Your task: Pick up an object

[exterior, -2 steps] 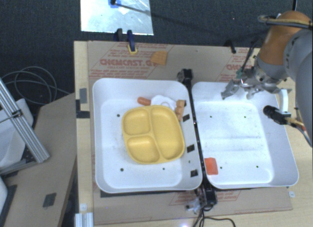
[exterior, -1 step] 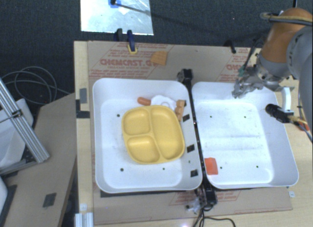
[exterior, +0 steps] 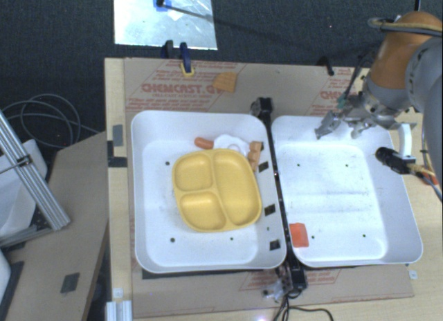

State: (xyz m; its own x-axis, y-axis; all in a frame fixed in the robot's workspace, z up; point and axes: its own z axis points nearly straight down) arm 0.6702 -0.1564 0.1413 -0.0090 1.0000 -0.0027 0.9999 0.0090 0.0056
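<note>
My gripper (exterior: 339, 131) hangs over the back edge of the right bin (exterior: 346, 188), open, with nothing between its fingers. A small orange-red block (exterior: 298, 234) lies in that bin's front left corner, far from the gripper. In the left bin (exterior: 149, 174) sits a yellow divided plate (exterior: 214, 191). Behind the plate lie a small orange sausage-shaped piece (exterior: 203, 143), a white object (exterior: 232, 144) and a little brown piece (exterior: 255, 153).
Black clips (exterior: 263, 106) sit along the divider between the bins. A black handle-like part (exterior: 389, 158) juts in at the right bin's right rim. A foil sheet (exterior: 165, 8) lies on the dark floor behind; cables (exterior: 41, 122) and a metal rail (exterior: 28, 181) are at the left.
</note>
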